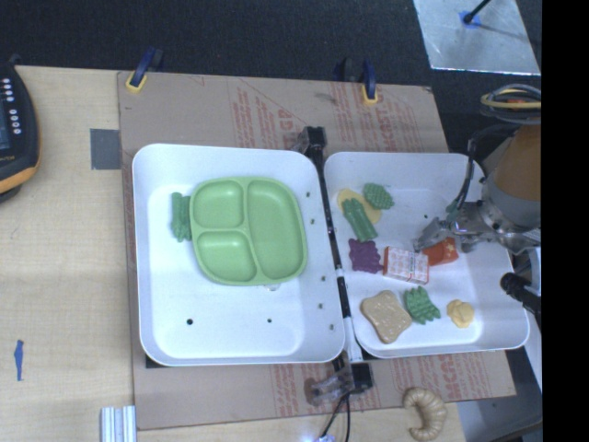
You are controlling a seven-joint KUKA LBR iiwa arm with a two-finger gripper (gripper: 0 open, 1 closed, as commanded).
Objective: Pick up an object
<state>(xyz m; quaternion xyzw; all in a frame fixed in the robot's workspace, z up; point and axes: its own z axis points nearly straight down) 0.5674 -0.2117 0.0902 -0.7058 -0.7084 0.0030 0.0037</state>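
My gripper [438,236] hangs low over the right bin [492,339], near its right side. Right under and beside it lies a small red object [444,253]; whether they touch is unclear. To its left lies a red-and-white packet [405,265]. Further left are a purple piece [364,257], a long green vegetable [358,219], a yellow piece [346,199] and a green leafy piece [377,194]. Along the front lie a bread slice [385,316], a green broccoli-like piece [422,304] and a small yellow piece [461,314].
The left bin [156,330] holds a green divided plate [248,229] and a green piece [179,216] at its left. A croissant [425,411] lies on the cardboard in front of the right bin. A black and orange pendant [13,127] sits at the far left.
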